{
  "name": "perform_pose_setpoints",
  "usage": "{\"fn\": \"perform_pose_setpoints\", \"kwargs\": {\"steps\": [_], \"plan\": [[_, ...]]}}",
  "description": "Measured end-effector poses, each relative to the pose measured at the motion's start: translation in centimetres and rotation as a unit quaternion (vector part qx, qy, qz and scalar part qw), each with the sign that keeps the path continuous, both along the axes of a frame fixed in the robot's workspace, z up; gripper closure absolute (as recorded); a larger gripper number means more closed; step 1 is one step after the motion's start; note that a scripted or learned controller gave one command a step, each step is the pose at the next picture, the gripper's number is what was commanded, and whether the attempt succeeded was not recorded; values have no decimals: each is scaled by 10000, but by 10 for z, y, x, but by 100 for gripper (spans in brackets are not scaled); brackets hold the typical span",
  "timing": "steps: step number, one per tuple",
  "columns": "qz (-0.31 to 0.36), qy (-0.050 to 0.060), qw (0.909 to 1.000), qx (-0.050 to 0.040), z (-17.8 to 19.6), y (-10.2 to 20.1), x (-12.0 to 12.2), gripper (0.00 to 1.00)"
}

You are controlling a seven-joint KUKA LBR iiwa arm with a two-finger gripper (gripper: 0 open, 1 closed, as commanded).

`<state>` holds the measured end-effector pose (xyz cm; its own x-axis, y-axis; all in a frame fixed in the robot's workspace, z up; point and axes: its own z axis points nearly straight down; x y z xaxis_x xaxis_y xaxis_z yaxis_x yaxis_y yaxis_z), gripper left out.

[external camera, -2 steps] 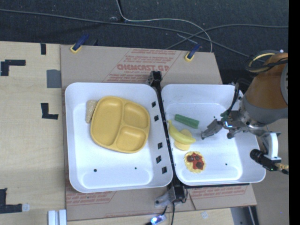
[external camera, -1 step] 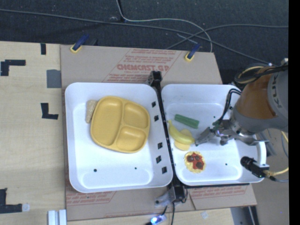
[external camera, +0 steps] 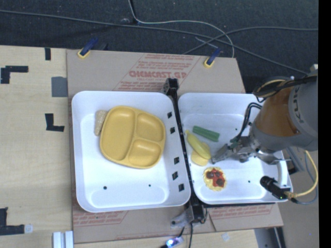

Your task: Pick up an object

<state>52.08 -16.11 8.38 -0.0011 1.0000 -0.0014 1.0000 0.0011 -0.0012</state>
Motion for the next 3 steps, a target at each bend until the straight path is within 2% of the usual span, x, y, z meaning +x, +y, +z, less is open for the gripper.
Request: {"fn": "perform_pose_setpoints", "kwargs": {"steps": [1,3], "plan": [[1,-16,10000,-10,12,0,1,100],[2,-14,10000,5,98,-8,-2,100]]}}
